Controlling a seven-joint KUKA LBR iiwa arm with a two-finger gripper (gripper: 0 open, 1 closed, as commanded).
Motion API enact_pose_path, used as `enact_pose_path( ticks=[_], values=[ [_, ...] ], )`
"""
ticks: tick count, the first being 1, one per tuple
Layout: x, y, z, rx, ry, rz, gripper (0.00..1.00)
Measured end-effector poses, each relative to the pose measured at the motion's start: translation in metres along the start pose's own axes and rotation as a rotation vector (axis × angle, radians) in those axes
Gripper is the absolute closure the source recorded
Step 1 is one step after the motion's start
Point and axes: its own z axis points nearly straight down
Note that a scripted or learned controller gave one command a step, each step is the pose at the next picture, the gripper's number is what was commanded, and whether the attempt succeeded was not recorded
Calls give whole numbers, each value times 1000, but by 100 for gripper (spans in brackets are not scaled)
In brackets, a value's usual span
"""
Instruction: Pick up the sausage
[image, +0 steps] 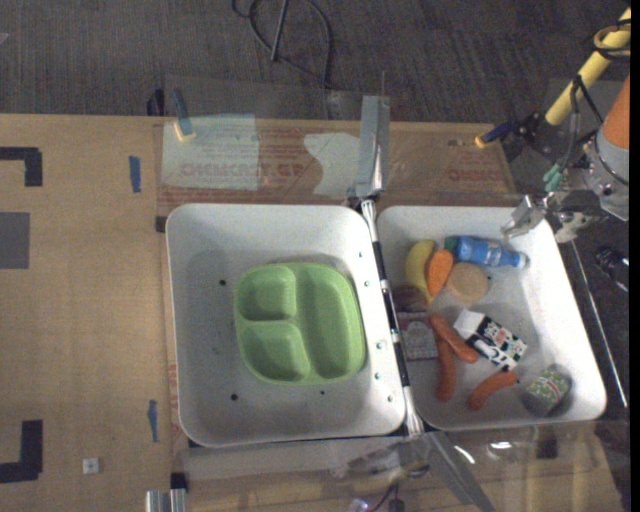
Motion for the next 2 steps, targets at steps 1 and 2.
enact_pose_path(
  ticks=[1, 2],
  values=[
    [29, -78, 66, 0, 0, -43, 0],
    [46, -127, 124, -41, -17, -130, 0]
  ],
)
